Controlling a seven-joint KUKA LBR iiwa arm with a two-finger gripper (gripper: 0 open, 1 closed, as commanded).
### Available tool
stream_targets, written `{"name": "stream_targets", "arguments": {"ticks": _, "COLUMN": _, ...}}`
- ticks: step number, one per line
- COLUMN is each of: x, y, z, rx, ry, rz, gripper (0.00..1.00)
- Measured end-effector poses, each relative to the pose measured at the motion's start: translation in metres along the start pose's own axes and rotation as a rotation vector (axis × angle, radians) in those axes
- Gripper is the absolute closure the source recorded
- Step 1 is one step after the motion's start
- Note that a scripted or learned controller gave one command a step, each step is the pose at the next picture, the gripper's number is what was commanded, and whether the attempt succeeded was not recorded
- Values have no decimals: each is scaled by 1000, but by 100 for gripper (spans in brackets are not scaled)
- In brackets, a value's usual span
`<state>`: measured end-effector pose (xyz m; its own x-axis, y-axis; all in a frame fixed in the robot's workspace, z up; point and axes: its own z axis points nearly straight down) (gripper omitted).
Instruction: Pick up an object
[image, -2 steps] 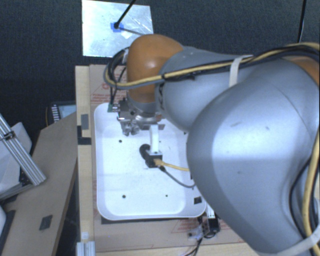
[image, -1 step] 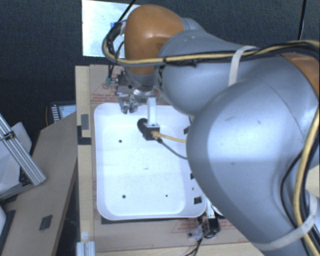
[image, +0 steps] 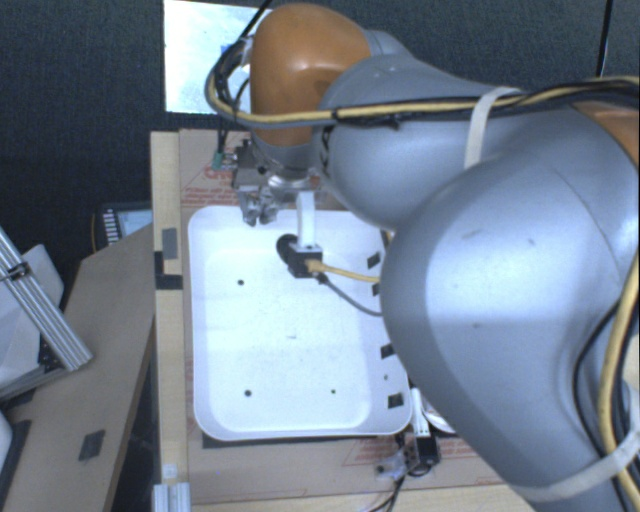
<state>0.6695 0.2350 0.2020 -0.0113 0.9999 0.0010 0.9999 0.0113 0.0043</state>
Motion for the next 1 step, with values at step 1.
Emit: {"name": "stream_targets", "arguments": {"ticks": 1, "x": -4, "y": -69, "z": -6, "rx": 7, "ry": -1, "rz": 10, "gripper": 100}}
